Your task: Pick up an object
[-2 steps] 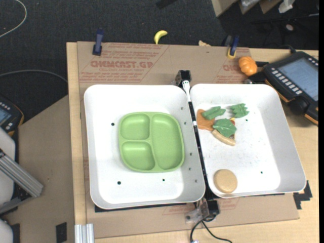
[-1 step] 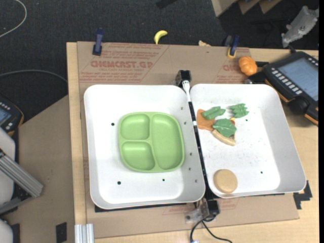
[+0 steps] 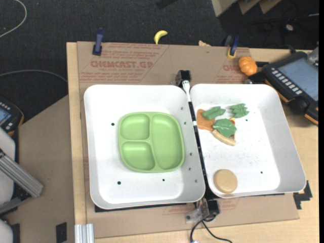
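So the left bin (image 3: 96, 135) just has a green divided plate (image 3: 151, 141) sitting mid-floor. Right bin (image 3: 273, 135): leafy carrot toys (image 3: 221, 120) near its far-left corner, tan round puck (image 3: 225, 180) at the near edge, nothing crowding either.

A brown cardboard sheet (image 3: 126, 62) printed with red lettering lies under the bins, pinned at its far edge by two blue clamps (image 3: 98, 42). Beyond that edge sit a small yellow banana (image 3: 160, 35) and — far right — an orange toy (image 3: 247, 65) beside a black handheld pendant (image 3: 293, 80).
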`<state>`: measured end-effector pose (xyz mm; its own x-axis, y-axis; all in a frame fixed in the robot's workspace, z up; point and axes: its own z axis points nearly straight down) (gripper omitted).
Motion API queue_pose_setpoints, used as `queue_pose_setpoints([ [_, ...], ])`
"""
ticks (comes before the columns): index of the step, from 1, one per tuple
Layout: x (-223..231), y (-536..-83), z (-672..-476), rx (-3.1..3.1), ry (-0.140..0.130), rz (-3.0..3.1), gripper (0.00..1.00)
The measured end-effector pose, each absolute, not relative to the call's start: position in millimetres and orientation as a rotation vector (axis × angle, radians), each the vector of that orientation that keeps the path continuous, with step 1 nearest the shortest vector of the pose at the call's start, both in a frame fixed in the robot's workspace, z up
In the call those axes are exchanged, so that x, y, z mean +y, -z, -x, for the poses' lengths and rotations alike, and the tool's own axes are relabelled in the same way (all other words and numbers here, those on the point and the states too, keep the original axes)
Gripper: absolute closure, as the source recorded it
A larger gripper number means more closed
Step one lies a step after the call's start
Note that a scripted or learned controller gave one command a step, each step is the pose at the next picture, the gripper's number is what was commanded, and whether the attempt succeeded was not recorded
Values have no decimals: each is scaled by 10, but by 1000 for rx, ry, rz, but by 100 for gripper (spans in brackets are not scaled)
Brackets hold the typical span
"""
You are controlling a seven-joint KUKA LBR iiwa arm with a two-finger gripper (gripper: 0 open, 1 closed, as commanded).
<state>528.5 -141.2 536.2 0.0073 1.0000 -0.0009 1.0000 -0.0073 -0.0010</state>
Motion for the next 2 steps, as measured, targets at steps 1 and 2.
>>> queue_pose_setpoints([
  [1,-2008,-5361,-4955,-2214,-2,2231,0],
  [2,-1971,-5470,-4982,-2225,1,2226,100],
])
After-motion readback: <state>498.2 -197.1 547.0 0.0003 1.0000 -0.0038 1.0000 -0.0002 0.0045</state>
